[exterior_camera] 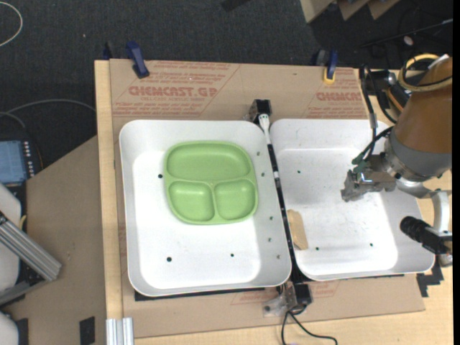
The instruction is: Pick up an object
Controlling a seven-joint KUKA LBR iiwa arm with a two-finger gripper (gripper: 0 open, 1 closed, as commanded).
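where bins meet, tape [297,230] lies

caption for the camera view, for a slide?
Arm's hand over the right bin; green divided plate lies in the left bin.

We see a pale green divided plate [211,182] lying in the white left bin [140,214], and the right bin [338,254] white too, flecked with dark specks. The brown desk [180,85] carries red lettering and blue clamps [136,58].
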